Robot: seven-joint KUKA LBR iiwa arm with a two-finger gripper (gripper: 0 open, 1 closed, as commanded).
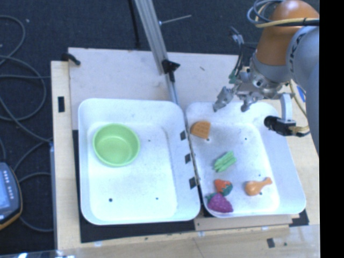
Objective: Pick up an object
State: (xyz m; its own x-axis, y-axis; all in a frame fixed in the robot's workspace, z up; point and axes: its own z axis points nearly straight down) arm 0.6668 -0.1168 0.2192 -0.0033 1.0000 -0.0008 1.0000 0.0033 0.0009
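Note:
My gripper [233,103] hangs open over the far edge of the right bin [285,160], with nothing between its fingers. Below and to its left, an orange bread-like piece [200,129] lies near the bin's far left corner. A green leafy vegetable [224,161] rests in the middle of that bin. Near the front lie a small red and green piece [223,186], a purple grape bunch [220,202] and an orange drumstick-shaped toy [257,186].
A green bowl [116,144] sits in the left bin [156,198] at its far left. A slanted metal pole [154,34] rises behind the bins. Cables lie on the dark floor to the left.

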